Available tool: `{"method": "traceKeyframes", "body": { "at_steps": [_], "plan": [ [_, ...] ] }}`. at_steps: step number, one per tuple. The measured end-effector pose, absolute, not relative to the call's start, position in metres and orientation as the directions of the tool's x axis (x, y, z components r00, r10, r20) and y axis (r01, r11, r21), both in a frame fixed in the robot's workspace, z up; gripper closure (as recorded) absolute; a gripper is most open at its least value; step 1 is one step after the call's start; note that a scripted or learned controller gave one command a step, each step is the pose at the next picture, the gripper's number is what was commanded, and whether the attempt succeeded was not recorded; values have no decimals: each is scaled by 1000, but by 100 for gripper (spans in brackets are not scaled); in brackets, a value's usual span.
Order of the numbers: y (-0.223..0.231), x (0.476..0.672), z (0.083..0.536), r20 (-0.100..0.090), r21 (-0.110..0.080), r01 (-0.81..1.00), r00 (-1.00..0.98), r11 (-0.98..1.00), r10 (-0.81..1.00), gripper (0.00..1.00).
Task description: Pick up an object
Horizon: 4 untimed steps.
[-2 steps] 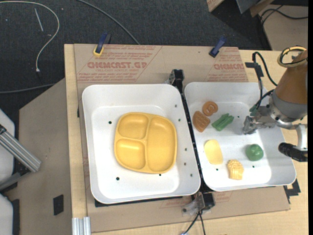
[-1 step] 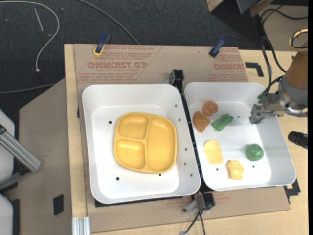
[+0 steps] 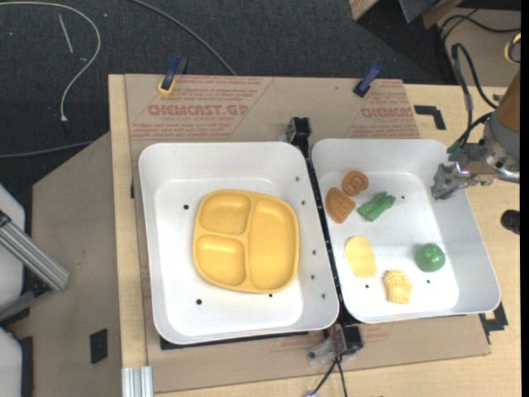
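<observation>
Gripper (image 3: 445,182) hovers at the right bin's (image 3: 483,246) far right rim; how its fingers are set, I cannot tell. Nearest target below them: the green ball (image 3: 430,257), likely light, hard plastic, rounded and slippery. Pinch straight across its middle.

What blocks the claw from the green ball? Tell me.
Nothing visible. The claw sits at the right bin's far right edge; the green ball lies nearer the camera, bare bin floor between them. Other toys lie further left.

left bin (image 3: 157,222): yellow divided plate (image 3: 246,241) | right bin (image 3: 463,296): six small food toys; pincer (image 3: 446,180) at its right rim
</observation>
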State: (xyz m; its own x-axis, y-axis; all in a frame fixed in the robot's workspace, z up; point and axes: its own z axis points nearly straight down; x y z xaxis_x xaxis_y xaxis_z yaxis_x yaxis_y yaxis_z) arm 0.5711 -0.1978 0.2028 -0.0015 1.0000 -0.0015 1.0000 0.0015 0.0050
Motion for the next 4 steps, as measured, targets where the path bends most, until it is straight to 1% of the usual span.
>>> {"method": "traceKeyframes", "body": {
  "at_steps": [1,2,4],
  "plan": [
    [-203,569,267,-3,8,1000,-1,1,1000,100],
    [-152,579,267,2,2,1000,-6,6,1000,100],
    [-52,587,266,3,-2,1000,-6,6,1000,100]
  ]
}}
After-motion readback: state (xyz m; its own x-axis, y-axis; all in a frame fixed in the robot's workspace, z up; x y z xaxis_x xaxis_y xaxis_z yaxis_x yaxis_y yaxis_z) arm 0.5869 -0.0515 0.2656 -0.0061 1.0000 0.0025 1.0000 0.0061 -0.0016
